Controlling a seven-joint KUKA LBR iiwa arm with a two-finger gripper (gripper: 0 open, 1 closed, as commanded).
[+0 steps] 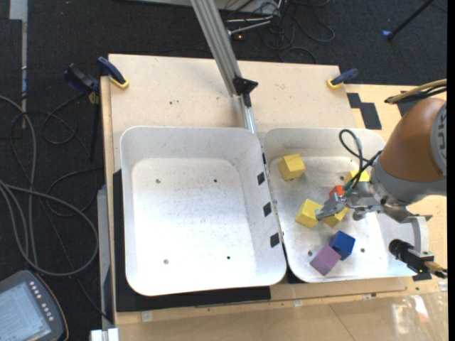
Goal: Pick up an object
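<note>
In the right bin [313, 142] lie several small blocks: a yellow cube [291, 167] near the back, a yellow block [308, 212] in the middle, a blue cube [343, 244] and a purple block [325, 260] toward the front. My gripper [331, 211] reaches in from the right and is low over the middle of the bin, its tip right beside the middle yellow block. A small yellowish piece [333, 219] sits at the tip. An orange-red spot [338, 190] shows just above the tip. The arm's body covers the bin's right side.
The left bin [188, 208] lies beside the right one, with a shared wall between them. A slanted metal pole [217, 38] rises from the back of the bench. Clamps [112, 73] sit at the bench's back corners. Cables run from the wrist.
</note>
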